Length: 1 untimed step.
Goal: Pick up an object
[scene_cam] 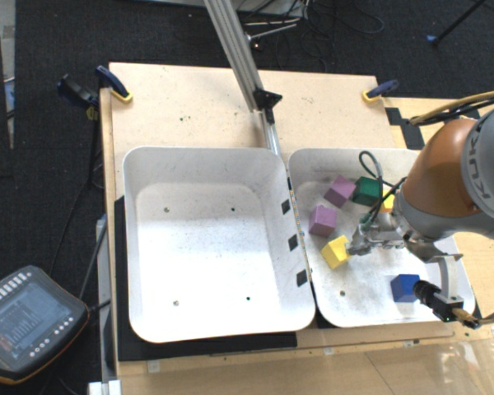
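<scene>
The right bin (346,311) holds several small blocks. Two purple blocks (340,191) (322,220) lie near its upper left, with a green block (367,190) beside the upper one. A yellow block (334,252) lies near the middle and a blue block (405,287) toward the lower right. A sliver of another yellow piece (388,202) peeks out by the arm. My gripper (363,241) hangs low over the bin just right of the yellow block, under the grey and orange wrist. Nothing shows between its fingers.
The left bin (148,179) sits next to the right one. A metal pole (239,56) slants across the bench toward the bins' shared edge. A teach pendant (25,323) lies at the lower left off the bench. Clamps (111,85) (379,90) hold the board's back corners.
</scene>
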Motion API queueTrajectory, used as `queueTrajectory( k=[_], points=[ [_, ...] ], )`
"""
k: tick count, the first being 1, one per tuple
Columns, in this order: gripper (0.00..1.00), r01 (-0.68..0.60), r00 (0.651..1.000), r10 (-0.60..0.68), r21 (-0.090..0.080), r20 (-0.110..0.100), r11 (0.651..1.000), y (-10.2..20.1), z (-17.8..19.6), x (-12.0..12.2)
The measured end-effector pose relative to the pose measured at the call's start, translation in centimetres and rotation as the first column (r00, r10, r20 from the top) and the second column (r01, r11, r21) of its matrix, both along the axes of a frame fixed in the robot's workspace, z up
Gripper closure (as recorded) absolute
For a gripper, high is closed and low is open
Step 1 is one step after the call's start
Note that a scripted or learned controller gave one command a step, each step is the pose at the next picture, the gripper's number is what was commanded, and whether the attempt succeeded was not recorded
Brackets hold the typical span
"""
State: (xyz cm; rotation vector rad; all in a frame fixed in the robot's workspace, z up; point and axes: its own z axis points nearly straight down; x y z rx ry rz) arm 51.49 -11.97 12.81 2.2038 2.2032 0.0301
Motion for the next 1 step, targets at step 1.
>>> queueTrajectory(
  k=[1],
  points=[
    [1.0, -0.004, 1.0, 0.004, 0.002, -0.024, 1.0, 0.19, 6.35, 0.34]
  ],
)
